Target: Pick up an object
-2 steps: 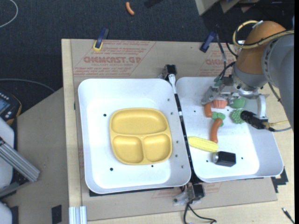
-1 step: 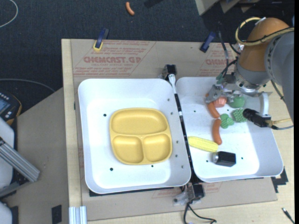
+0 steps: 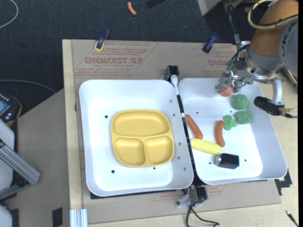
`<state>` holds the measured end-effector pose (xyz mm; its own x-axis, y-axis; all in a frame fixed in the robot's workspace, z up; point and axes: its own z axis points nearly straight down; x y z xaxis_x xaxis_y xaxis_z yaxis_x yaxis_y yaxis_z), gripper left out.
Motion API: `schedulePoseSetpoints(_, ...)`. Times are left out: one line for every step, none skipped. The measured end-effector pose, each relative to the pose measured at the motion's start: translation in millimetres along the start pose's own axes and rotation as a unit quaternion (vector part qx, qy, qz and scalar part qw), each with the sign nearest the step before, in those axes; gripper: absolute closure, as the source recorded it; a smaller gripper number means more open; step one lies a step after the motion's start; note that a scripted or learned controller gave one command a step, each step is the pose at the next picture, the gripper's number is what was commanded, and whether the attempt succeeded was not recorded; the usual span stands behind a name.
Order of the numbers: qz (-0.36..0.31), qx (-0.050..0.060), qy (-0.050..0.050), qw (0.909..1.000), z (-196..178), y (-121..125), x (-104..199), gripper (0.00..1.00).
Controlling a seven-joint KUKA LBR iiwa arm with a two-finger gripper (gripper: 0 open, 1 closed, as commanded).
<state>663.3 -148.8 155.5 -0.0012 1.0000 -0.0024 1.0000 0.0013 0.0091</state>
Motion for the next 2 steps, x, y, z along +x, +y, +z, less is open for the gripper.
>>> schedulePoseSetpoints(0.0,0.0,0.0,1.0,-63.7,7.6,3.4,1.0)
schedulePoseSetpoints(0.0,0.002,0.0,1.0,-70.5,8.5,3.4,1.0)
